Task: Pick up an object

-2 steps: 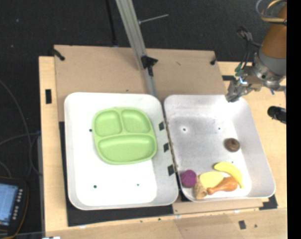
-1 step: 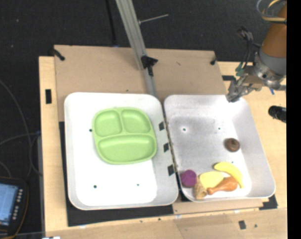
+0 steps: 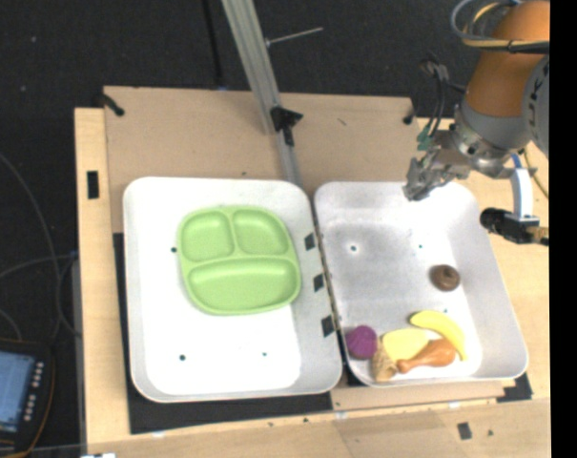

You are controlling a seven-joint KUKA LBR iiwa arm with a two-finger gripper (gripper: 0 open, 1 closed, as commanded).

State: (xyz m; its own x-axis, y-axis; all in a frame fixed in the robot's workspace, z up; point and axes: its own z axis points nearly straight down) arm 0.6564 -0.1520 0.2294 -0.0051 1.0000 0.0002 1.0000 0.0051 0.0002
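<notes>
- The arm (image 3: pixel 503 74) enters from the right, and its upper part is cut off by the frame edge; the orange band sits above the grey wrist.
- The pincer (image 3: pixel 417 187) hangs over the far rim of the right bin (image 3: pixel 393 256), near its back corner. It is small and blurred, so whether it is open or closed cannot be told, and nothing can be made out in it.
- The objects lie well apart from the pincer, along the near side of the right bin: a small brown ring-shaped piece (image 3: pixel 445 277) alone by the right wall, and a cluster in the near corner.
- In that cluster, a yellow banana (image 3: pixel 441 329) touches a pale yellow piece (image 3: pixel 399 342) and an orange drumstick-like toy (image 3: pixel 428 356); their edges overlap and are hard to separate.
- A purple lump (image 3: pixel 361 341) sits just beside them, by the bin's left wall.
- The left bin (image 3: pixel 154 351) holds a green divided plate (image 3: pixel 238 260).
- Both bins rest on the tan surface (image 3: pixel 174 132); a slanted metal pole (image 3: pixel 255 55) crosses above it.
</notes>
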